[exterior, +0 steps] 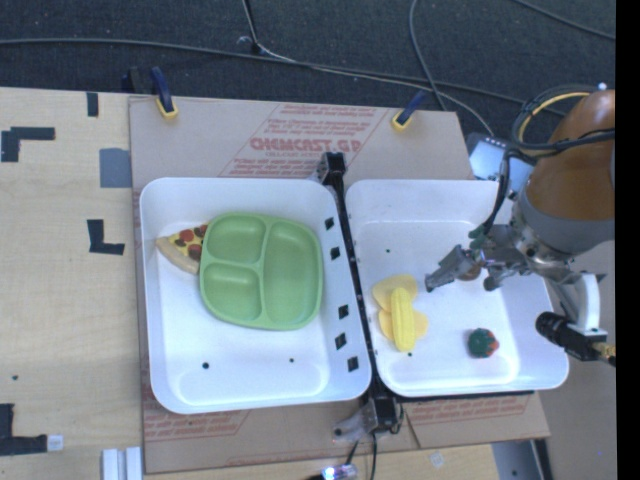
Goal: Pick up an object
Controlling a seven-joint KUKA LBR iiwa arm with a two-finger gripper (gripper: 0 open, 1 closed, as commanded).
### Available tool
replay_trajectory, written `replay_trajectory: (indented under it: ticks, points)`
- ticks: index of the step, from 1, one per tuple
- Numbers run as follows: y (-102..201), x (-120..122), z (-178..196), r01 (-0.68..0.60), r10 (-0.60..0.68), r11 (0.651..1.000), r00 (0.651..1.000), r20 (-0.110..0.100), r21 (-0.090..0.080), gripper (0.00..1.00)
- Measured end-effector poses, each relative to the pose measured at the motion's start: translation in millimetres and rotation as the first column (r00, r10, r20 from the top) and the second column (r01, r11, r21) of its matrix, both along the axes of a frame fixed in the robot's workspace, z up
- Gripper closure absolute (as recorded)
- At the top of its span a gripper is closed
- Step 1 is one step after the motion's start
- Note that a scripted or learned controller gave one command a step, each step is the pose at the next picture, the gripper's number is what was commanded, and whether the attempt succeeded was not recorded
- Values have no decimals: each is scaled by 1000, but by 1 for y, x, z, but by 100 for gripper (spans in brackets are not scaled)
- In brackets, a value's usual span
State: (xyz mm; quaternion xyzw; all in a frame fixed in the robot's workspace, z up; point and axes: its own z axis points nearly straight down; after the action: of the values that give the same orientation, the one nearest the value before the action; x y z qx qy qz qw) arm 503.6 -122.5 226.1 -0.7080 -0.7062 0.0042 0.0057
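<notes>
In the right bin (pixel 420 203) a yellow toy corn cob (pixel 402 315) lies close to the left wall. A small green and red round toy (pixel 483 342) rests near the front right corner. My gripper (pixel 465 276) hovers over the right bin's middle, up and to the right of the corn and above the round toy. It is open and its fingers hold nothing. A green divided plate (pixel 262 270) fills much of the left bin (pixel 250 383), and a toy pizza slice (pixel 183 248) pokes out from under the plate's left edge.
The arm's grey body with its orange band (pixel 570 188) overhangs the right bin's right side. A black divider with clips (pixel 345 268) runs between the bins. Blue and yellow clamps (pixel 162 93) hold the cardboard at the back, and cables cross the dark floor behind.
</notes>
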Motion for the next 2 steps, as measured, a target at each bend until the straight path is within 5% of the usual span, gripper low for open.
replay_trajectory:
  ticks: [1, 2]
  points:
    - [0, 3, 6, -4, 4, 1000, 1000, 12, -2, 0]
    - [2, 3, -58, -3, 3, 1000, 1000, 7, -1, 0]
